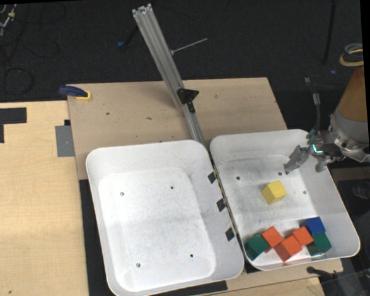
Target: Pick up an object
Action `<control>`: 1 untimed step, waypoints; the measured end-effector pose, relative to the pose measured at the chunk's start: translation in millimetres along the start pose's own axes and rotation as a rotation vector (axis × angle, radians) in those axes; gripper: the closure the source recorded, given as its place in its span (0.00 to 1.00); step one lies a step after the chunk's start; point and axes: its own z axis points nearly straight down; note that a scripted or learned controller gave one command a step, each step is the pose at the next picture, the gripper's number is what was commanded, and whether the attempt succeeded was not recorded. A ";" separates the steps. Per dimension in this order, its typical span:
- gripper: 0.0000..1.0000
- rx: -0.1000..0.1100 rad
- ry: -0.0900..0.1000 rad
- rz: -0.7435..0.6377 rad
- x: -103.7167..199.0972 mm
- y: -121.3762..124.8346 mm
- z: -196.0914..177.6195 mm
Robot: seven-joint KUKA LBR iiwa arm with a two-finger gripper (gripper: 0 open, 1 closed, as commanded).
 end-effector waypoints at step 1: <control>0.00 -0.004 -0.002 -0.002 -0.2 1.0 -2.2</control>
